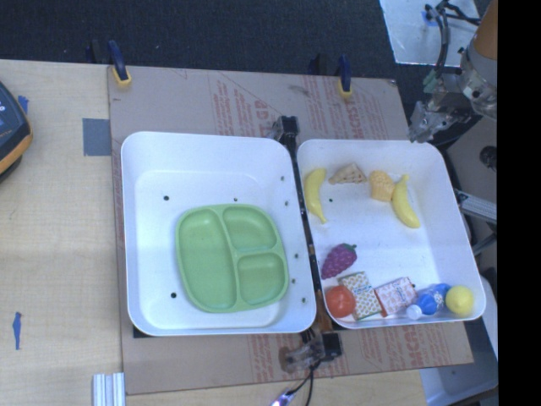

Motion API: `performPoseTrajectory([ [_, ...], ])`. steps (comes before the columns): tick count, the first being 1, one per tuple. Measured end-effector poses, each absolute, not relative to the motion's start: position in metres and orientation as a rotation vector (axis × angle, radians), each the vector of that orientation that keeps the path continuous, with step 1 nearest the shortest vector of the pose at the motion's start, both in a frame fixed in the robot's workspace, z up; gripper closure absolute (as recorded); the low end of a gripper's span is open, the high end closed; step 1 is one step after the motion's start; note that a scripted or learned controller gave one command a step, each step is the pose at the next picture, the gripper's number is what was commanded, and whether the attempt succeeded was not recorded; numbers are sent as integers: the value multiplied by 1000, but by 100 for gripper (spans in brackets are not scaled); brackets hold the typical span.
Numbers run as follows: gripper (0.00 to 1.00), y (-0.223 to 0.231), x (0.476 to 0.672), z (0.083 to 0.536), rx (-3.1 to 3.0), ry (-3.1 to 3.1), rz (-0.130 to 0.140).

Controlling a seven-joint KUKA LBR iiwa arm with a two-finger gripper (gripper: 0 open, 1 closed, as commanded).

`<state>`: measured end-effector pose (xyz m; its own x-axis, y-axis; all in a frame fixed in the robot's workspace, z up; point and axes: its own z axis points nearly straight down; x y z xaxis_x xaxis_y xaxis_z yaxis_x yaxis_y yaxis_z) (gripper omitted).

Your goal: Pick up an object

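The right bin [439,244] holds several toy foods. Along its far side lie a yellow banana [314,194], a tan wedge [347,174], an orange-yellow piece [382,184] and a second banana [405,203]. Purple grapes [338,260] sit near its left wall. At the near edge are a red tomato [340,301], two small printed packets [379,297], a blue bottle [429,301] and a lemon [459,300]. My gripper [428,126] hangs beyond the bin's far right corner, outside it, with nothing visibly held.
The left bin [152,227] holds a green divided plate [231,256]. Black clips [288,128] join the bins at the far and near ends. Blue clamps [119,64] pin the cardboard base. A dark device [10,129] lies at the far left.
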<state>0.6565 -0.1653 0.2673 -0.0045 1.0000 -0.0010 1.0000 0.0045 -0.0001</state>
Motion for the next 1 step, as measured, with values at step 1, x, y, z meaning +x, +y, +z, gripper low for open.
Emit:
performPoseTrajectory([
  [1,100,-128,621,254,2215,2230,-6],
])
